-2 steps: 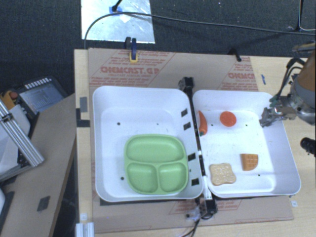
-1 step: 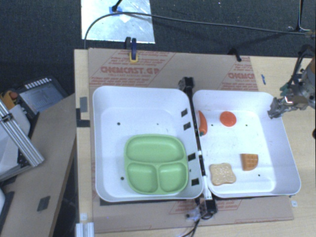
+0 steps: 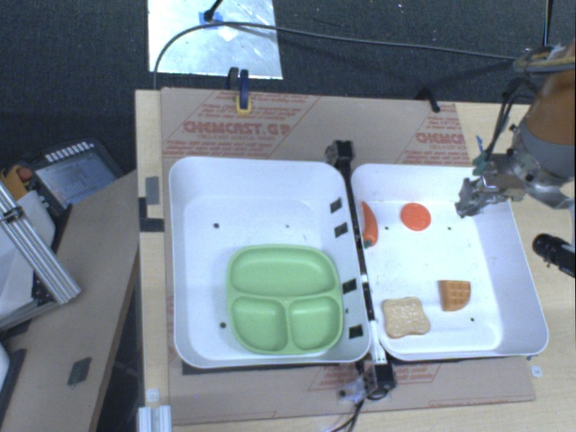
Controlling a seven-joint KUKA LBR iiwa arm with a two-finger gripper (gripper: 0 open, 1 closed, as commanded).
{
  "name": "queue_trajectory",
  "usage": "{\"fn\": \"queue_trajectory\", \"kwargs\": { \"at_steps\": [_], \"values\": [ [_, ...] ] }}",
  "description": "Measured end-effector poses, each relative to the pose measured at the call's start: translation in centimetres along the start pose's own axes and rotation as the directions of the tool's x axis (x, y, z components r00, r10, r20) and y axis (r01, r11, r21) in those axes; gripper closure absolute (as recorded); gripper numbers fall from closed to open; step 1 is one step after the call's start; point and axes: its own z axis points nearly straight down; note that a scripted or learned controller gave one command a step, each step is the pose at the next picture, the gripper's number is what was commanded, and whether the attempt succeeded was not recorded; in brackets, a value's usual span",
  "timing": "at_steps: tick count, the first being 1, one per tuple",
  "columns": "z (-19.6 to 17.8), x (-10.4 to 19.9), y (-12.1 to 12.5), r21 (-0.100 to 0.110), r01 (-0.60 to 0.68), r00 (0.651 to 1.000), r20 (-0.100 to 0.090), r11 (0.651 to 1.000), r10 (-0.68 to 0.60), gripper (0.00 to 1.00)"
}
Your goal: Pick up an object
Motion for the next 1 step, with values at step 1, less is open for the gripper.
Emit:
{"fn": "queue_trajectory", "kwargs": {
  "at_steps": [1],
  "values": [
    [-0.36,4.60,-0.74,0.001,-0.001,1.000,0.000,1.000,0.001,1.00]
  ]
}}
